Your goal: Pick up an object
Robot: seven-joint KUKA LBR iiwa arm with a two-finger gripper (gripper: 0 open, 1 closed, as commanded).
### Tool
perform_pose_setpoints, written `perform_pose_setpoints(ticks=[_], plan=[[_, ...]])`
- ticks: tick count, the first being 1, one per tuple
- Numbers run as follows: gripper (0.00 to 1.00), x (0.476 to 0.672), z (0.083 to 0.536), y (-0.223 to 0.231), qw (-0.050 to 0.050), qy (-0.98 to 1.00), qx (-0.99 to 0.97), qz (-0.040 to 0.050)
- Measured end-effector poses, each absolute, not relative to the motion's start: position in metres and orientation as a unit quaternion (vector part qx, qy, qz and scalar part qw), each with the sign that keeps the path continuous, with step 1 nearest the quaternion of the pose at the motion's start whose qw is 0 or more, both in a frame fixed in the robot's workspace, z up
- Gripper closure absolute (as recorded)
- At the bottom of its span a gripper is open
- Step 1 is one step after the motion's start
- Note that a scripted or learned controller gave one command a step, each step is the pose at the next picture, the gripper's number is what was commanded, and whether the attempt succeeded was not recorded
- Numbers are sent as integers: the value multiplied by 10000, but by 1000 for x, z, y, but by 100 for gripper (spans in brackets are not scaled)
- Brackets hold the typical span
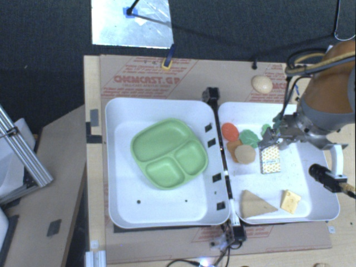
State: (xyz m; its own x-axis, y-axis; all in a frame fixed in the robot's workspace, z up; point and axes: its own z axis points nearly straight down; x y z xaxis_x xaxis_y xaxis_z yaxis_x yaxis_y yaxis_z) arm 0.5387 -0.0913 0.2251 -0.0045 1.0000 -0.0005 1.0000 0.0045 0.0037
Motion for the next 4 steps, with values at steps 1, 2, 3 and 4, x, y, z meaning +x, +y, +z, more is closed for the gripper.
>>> perform_pose_setpoints(ticks=[1,2,3,4], plan=[[100,536,235,-37,4,7107,7035,19],[100,542,223,16,-7,7107,7035,9],[100,539,234,71,-5,7109,7033,14],[100,530,231,73,-2,7092,7050,-2]])
